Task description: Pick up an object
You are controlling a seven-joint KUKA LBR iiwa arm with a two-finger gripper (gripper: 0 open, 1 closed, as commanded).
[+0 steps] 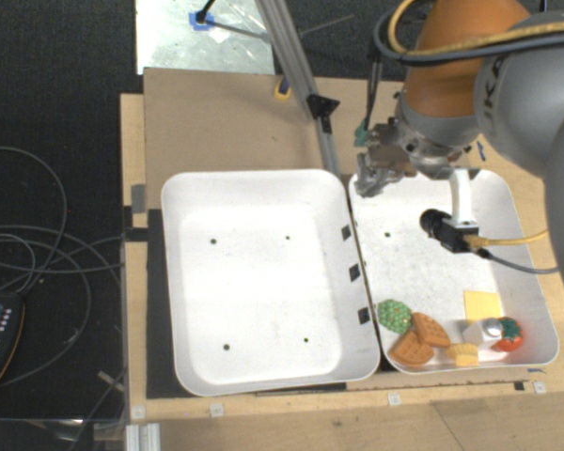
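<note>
Where right bin's [517, 205] front holds waffle-like orange pieces [421, 338] | tool [371, 178] state unclear, seemingly empty

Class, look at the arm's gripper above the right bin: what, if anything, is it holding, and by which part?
Nothing can be seen held. The gripper hangs over the far end of the right bin, while the small objects lie at its near end.
</note>
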